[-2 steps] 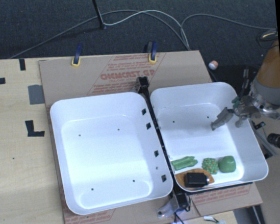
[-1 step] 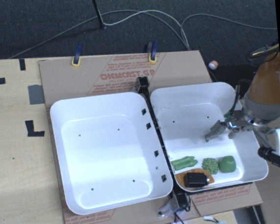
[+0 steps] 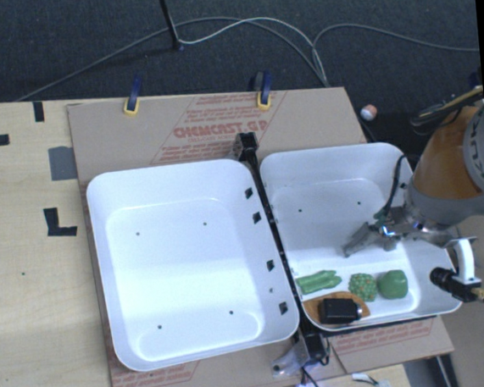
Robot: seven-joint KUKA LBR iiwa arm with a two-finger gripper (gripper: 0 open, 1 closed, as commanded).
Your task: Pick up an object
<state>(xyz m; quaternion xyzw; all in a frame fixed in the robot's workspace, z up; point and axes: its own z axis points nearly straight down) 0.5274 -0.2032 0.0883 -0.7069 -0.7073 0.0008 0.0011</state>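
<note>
Hovering open and empty-handed, the pincer (image 3: 359, 241) overlooks the right bin's (image 3: 325, 172) green toys (image 3: 377, 285).

Robot lab, 2 white bins (image 3: 173, 186), taped bench (image 3: 26, 252), loose cables (image 3: 243, 27)

Under my bins lies a cardboard sheet (image 3: 210, 123) printed in red with "CHEMCAST G.P."; the smaller red lines around it I cannot read.
</note>
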